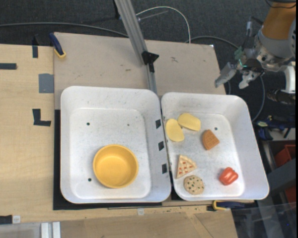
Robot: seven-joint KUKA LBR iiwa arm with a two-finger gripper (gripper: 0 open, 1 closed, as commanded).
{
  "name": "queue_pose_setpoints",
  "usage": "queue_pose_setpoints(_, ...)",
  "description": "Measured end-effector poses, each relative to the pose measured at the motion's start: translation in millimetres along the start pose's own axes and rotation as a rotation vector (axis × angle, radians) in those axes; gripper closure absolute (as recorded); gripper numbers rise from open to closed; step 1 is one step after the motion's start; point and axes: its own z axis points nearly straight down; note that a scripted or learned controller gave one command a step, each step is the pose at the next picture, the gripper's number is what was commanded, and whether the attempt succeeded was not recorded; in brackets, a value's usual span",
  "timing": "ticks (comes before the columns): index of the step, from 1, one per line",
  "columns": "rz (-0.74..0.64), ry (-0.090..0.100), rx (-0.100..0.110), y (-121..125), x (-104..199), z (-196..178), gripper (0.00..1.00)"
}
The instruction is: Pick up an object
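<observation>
The right bin (248, 114) holds several toy foods. Two yellow chips (175, 130) (189, 122) lie at its upper left, with a brown bread piece (210, 139) to their right. A pizza slice (185, 166) and a cookie (193, 185) lie near the front, and a red pepper (228, 176) sits at the front right. A yellow bowl (115, 165) stands in the left bin (69, 103). My gripper (231, 82) hangs above the bench just beyond the right bin's far right corner. It is open, with nothing between its fingers.
A slanted metal pole (134, 24) rises from the bench behind the seam between the bins. Cables run across the dark floor at the back. A yellow-tipped clamp (57, 46) sits at the bench's back left corner.
</observation>
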Motion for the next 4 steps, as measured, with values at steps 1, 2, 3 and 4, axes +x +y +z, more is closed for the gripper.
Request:
queue_pose_setpoints(1,0.000,0.000,0.000,0,0,0,0.00)
queue_pose_setpoints(2,0.000,0.001,0.004,5,8,49,0.00)
queue_pose_setpoints(3,0.001,0.001,0.004,1,14,95,0.00)
queue_pose_setpoints(4,0.001,-0.001,0.007,-5,17,155,0.00)
